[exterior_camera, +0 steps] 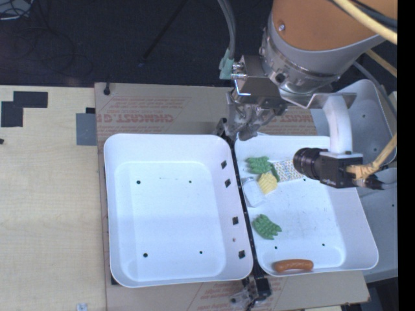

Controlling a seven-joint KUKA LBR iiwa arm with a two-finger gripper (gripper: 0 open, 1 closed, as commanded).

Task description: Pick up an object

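Over the far rim of the right bin [363, 258], right by the wall it shares with the left bin [117, 173], hangs the gripper [245, 127], the arm's [311, 24] grey and orange bulk crowding in above and to its right. From where I stand the fingers blur into the dark clutter around them, so I cannot tell whether they are spread or closed, and I see nothing between them.

Just below the gripper, toward the near side, the small things huddle against the shared wall: a green leafy piece [259, 164], a yellow corn cob [268, 183] touching it, a patterned packet [286, 170] beside those, and a pale whitish block [252, 192] right at the wall. Further toward me lies a second green piece [266, 226], and near the front rim an orange sausage [293, 265] lies lengthwise. A black camera unit [324, 166] juts over the right bin's middle. Open floor spreads to the gripper's lower right, and across the left bin.
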